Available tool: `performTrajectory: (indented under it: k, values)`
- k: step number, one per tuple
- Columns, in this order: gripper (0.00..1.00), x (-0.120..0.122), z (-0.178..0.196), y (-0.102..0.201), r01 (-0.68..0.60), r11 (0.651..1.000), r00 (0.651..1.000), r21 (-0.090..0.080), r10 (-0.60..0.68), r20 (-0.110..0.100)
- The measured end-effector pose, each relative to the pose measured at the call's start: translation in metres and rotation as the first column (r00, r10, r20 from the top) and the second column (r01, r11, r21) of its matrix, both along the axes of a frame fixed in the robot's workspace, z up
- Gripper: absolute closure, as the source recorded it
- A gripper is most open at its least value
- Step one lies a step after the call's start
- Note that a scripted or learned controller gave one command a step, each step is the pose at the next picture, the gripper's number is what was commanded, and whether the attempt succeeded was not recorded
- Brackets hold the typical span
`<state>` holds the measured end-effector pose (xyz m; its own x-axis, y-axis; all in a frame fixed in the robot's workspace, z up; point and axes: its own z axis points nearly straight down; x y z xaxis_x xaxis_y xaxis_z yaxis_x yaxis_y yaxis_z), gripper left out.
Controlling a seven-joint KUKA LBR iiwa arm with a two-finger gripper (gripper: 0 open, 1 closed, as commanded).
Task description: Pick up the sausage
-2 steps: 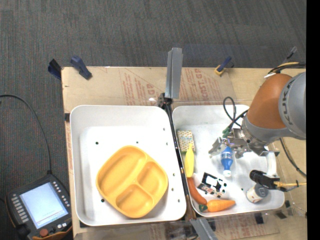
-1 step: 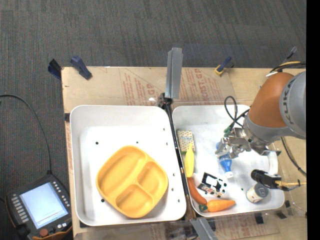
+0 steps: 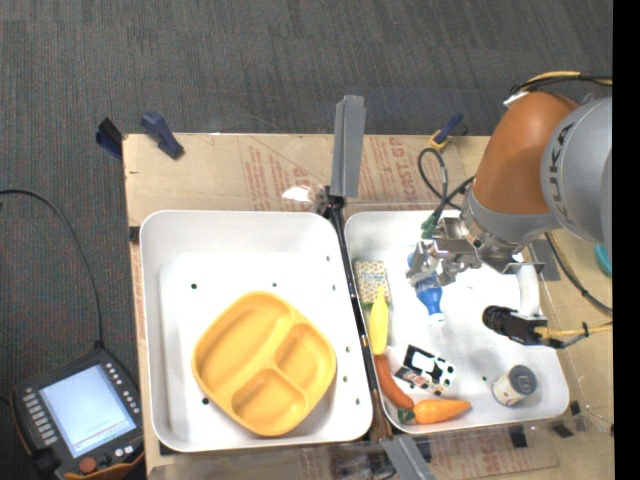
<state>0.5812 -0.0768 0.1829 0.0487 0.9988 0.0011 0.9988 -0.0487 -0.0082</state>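
The sausage [image 3: 391,379] is a reddish-brown, slightly curved piece. It lies near the front left of the right bin [image 3: 500,313], against the bin's left wall. An orange carrot [image 3: 441,409] touches its front end. My gripper [image 3: 430,271] hangs over the middle of the right bin, well behind and to the right of the sausage, under the grey and orange arm [image 3: 530,173]. A small blue and white piece [image 3: 432,297] shows just below the gripper; whether it is held is unclear.
In the right bin also lie a yellow corn cob [image 3: 379,321], a tan waffle-like piece [image 3: 370,278], a black and white item [image 3: 425,369] and a grey round object [image 3: 514,384]. The left bin [image 3: 170,258] holds a yellow divided plate [image 3: 264,362].
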Motion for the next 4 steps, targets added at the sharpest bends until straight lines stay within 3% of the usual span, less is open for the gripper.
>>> performTrajectory:
  k: [1, 2, 3, 4]
  values:
    - [1.0, -0.022, -0.1, -0.02, -0.071, 0.997, 0.997, 0.002, 0.071, 0.0]
    - [1.0, -0.042, -0.048, -0.009, -0.167, 0.986, 0.986, 0.002, 0.167, 0.001]
    - [1.0, -0.071, -0.09, -0.026, -0.31, 0.951, 0.951, -0.002, 0.31, 0.023]
    - [1.0, -0.027, -0.013, -0.032, -0.297, 0.955, 0.955, 0.002, 0.297, 0.001]
